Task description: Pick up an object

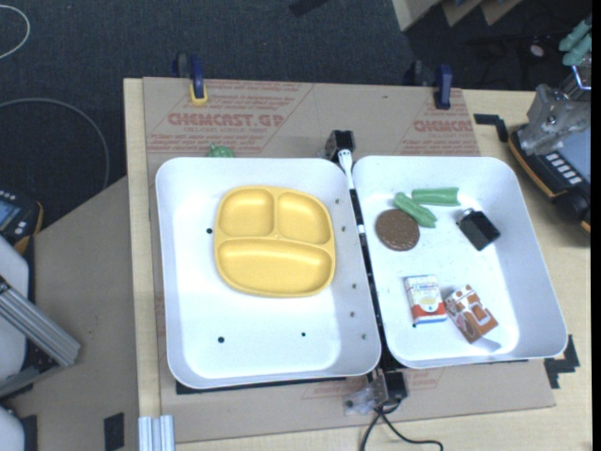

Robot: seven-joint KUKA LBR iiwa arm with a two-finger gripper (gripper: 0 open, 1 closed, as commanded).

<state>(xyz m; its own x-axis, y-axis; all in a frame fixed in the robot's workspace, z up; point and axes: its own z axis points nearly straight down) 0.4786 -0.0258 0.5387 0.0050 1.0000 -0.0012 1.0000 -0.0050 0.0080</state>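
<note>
Bins sit side by side on the bench (pixel 282 111) — the left bin (pixel 188 280) has a yellow divided plate (pixel 274 242) lying flat in its upper middle, three compartments facing up. The right bin (pixel 526 271) has all the small stuff. A round brown disc (pixel 397 230) lies near its left wall, and two green pieces (pixel 427 203) lie just above and to the right of it, one angled and overlapping the other at the end. A small black block (pixel 478 229) sits to the right of those, tilted, well apart from the disc. Lower down there's a small white and orange packet (pixel 425 300), and just beside it on the right a brown and white wrapper (pixel 471 314), lying at a slant near the bin's bottom edge.

The arm is way off at the top right corner, past the bench edge — some grey metal and a teal bit show there, and that's about where the end effector (pixel 571 50) is. Can't tell how it's set; it's too cut off by the frame. Nothing from the bins is anywhere near it.

Two blue clamps (pixel 196 73) pin the brown board at the back edge.
</note>
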